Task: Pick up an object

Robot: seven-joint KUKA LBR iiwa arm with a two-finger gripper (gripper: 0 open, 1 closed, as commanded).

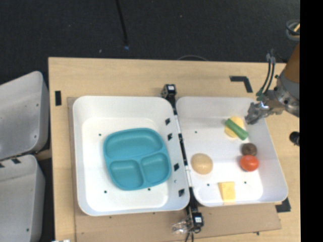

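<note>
Yellow block (227, 191) near bin front; pincer (254, 112) blurred, arm cut off.

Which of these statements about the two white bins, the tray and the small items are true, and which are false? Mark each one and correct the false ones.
1. The teal divided tray lies in the left bin. True.
2. The red ball lies in the left bin. False: it lies in the right bin, just below the dark brown ball.
3. The yellow block is the item nearest the right bin's front edge. True.
4. The gripper is above the tray. False: it is at the right bin's far right corner, near the green and yellow item.
</note>
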